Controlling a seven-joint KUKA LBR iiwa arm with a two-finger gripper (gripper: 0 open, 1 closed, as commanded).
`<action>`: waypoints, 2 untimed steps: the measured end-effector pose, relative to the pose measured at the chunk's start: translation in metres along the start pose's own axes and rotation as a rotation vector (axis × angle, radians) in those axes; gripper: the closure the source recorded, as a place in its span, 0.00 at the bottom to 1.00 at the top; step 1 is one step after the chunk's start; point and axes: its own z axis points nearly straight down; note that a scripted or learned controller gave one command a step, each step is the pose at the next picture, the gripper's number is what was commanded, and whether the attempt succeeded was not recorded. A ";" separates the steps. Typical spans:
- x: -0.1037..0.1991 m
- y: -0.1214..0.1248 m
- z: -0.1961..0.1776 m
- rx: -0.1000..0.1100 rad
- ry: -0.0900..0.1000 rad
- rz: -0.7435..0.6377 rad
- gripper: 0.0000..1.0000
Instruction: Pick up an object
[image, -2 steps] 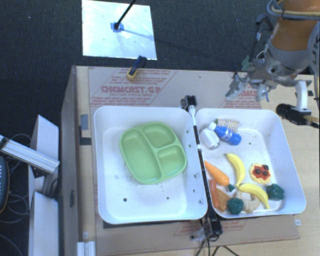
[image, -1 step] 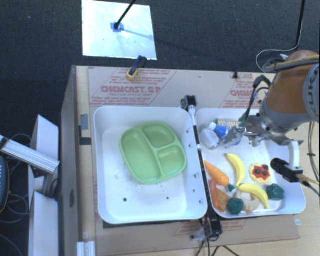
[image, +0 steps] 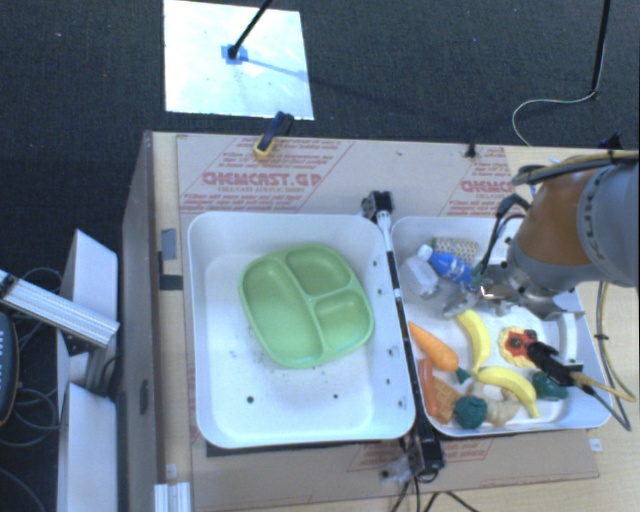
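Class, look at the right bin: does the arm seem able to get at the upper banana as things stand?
Probably yes. The upper banana lies uncovered in the right bin, just below the tool, with the carrot beside it rather than on top. The arm already reaches over that bin.

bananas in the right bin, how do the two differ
The upper banana stands nearly upright in the view, curving top to bottom; the lower banana lies more sideways, running down to the right. The upper one sits beside the carrot, close under the gripper; the lower one lies near the bin's front wall. Both are yellow, curved and similar in size.
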 end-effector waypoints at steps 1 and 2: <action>0.000 0.001 -0.011 -0.002 0.001 0.000 1.00; 0.048 0.044 -0.171 -0.004 0.001 -0.003 1.00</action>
